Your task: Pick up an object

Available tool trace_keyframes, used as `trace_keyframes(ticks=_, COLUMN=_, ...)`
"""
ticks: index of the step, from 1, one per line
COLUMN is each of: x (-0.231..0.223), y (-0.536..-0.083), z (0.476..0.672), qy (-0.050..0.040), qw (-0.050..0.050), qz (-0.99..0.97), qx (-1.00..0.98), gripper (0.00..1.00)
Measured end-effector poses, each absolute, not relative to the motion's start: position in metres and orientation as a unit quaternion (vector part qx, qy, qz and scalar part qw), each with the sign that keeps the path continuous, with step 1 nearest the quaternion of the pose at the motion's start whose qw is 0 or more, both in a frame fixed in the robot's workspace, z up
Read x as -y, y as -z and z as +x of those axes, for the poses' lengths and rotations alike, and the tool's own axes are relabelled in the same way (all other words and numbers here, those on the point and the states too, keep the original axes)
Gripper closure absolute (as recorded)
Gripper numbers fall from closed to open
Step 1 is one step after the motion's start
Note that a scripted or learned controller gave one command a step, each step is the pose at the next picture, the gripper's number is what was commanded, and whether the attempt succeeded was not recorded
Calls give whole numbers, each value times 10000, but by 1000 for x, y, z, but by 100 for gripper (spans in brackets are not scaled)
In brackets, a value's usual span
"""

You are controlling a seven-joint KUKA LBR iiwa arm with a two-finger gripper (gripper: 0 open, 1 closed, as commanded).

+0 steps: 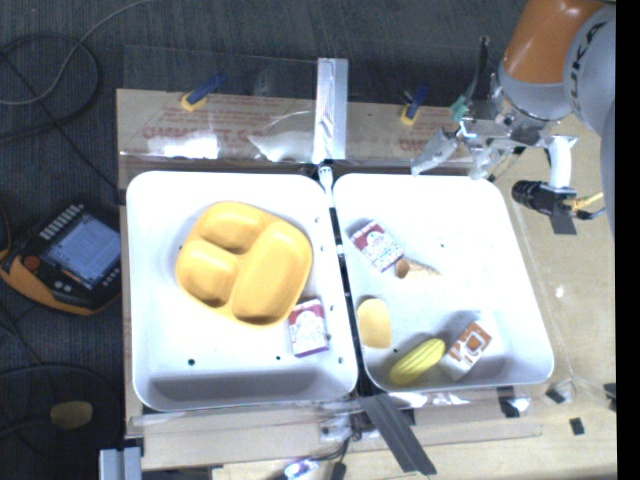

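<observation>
My gripper (478, 154) hangs at the end of the grey and orange arm (545, 58), above the back rim of the right bin (520, 258), and nothing shows in it. In that bin lie a red and white carton (375, 245), a small brown piece (411, 266), a pale yellow round piece (374, 323), a yellow-green oblong fruit (417, 360) and an orange and white carton (467, 346). The left bin (160, 368) holds a big yellow lumpy toy (243, 261) and another red and white carton (307, 328).
A metal divider strip (331, 108) stands upright behind the seam between the bins. Clear plastic (285, 143) and clamps (203, 91) lie on the board behind them. A handheld pendant (70, 258) rests on the floor at left.
</observation>
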State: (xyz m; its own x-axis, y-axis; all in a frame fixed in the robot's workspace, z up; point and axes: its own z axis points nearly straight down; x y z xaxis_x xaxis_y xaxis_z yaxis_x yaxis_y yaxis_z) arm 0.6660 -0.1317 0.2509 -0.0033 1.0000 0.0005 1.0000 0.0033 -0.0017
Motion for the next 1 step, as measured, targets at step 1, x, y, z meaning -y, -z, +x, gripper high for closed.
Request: trace_keyframes(ticks=1, x=116, y=-121, z=645, qy=-2, qw=5, qz=-5751, qx=8181, gripper=0)
